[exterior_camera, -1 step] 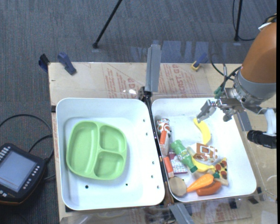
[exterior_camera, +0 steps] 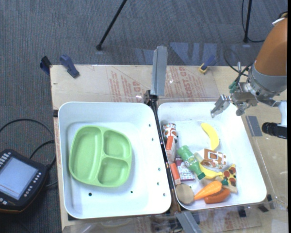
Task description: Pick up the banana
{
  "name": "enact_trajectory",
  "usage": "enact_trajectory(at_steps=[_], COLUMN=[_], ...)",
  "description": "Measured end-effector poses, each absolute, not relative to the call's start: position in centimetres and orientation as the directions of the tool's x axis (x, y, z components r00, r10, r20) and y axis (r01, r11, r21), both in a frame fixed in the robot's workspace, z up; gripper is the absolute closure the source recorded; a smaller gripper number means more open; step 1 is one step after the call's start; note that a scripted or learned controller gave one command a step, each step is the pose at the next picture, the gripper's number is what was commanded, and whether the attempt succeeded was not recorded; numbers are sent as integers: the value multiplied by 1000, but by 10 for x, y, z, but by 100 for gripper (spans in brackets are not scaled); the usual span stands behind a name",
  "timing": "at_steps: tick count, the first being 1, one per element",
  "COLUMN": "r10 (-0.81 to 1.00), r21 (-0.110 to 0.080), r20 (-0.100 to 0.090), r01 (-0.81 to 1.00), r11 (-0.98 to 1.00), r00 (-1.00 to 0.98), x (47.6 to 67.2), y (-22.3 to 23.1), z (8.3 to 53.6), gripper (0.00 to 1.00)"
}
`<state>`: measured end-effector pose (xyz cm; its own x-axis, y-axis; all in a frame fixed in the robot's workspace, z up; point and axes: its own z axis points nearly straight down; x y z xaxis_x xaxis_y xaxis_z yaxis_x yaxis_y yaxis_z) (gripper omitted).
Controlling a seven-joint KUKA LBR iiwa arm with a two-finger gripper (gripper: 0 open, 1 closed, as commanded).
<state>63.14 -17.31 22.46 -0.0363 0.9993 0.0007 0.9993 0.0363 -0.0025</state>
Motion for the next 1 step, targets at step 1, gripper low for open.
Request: enact_trajectory(at_steps=[1], r10=[989], r21=[-4], r20=[3], r01=[989], r11=[145], r00=[-145], x=[644], y=[-189], z=[121], gripper=[0])
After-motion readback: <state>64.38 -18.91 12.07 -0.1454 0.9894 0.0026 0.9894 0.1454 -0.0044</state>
